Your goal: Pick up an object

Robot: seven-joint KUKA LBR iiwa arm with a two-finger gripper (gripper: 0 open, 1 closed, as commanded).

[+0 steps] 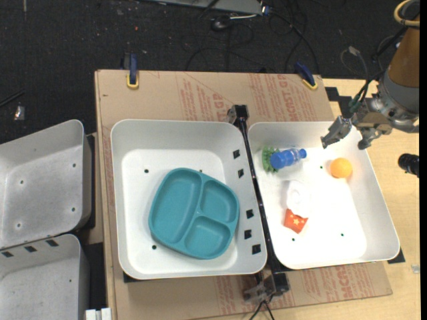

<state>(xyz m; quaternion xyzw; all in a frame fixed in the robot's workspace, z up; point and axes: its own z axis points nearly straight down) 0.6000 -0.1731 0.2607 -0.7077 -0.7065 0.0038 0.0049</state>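
In the right bin (373, 225) lie an orange ball (341, 168), a blue bottle (288, 157) on a green item (269, 159), a white object (297, 196) and a small red carton (295, 221). My gripper (351, 135) hangs over the bin's far right corner, just above and behind the orange ball. Its two fingers stand apart, open, with nothing between them. The left bin (127, 179) holds a teal divided plate (193, 213).
The bins sit side by side on a cardboard sheet (200, 92) clamped at the back edge. White bin lids (40, 179) lie off to the left. Cables and dark floor lie behind the bench.
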